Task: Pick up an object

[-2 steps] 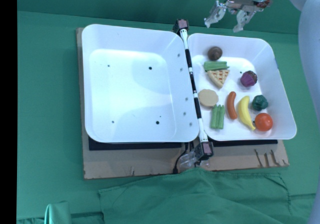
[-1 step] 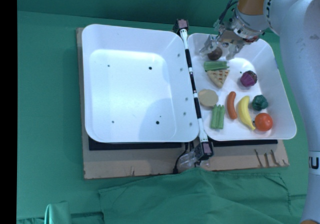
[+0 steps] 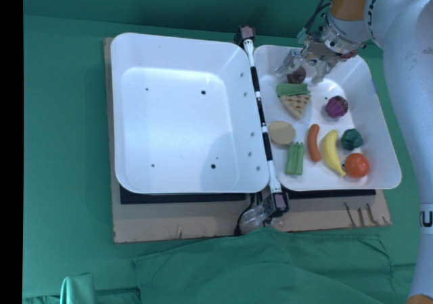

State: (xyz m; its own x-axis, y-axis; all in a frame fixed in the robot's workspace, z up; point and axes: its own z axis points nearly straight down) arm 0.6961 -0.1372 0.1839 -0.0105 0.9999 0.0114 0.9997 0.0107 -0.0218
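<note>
My gripper (image 3: 302,70) hangs over the far end of the right bin (image 3: 379,135), with its fingers spread open. A small dark brown lump (image 3: 296,76) lies just beneath and between the fingertips, resting on the bin floor and not clamped. Right in front of it are a green pickle-like piece (image 3: 292,89) and a tan wedge (image 3: 296,103). Further along the bin lie a purple item (image 3: 336,106), a dark green item (image 3: 351,139), a banana (image 3: 330,152), an orange ball (image 3: 356,165), a red sausage (image 3: 313,142), green stalks (image 3: 294,158) and a tan disc (image 3: 281,133).
The left bin (image 3: 135,66) has a few dark specks on its floor. A black-and-white striped divider (image 3: 260,110) runs between the bins. Both stand on a cardboard sheet (image 3: 176,221) over green cloth. The grey arm (image 3: 406,59) comes down along the right side.
</note>
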